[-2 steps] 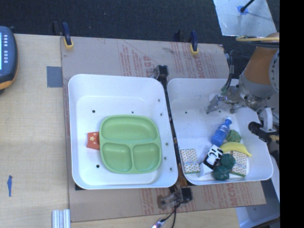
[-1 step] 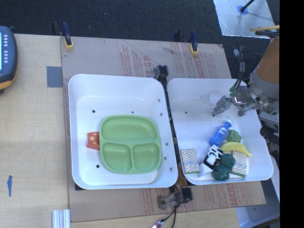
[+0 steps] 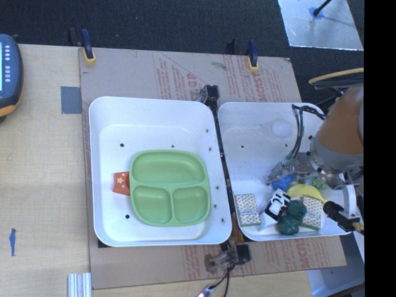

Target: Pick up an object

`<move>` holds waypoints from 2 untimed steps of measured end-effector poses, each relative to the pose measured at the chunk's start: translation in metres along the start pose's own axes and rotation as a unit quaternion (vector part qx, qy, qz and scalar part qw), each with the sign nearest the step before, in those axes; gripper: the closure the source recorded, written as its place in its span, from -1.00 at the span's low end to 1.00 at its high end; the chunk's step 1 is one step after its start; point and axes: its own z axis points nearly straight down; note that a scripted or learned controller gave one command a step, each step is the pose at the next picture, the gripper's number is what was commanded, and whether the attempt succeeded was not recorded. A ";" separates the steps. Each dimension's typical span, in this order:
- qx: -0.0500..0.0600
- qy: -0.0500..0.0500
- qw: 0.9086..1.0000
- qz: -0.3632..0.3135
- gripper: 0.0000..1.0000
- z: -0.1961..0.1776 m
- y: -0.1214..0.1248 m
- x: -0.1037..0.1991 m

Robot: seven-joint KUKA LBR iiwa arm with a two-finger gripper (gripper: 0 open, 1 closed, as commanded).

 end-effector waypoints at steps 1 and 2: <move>-0.002 -0.001 1.000 -0.001 1.00 -0.015 0.002 -0.001; -0.004 0.000 1.000 -0.004 1.00 -0.004 0.033 0.050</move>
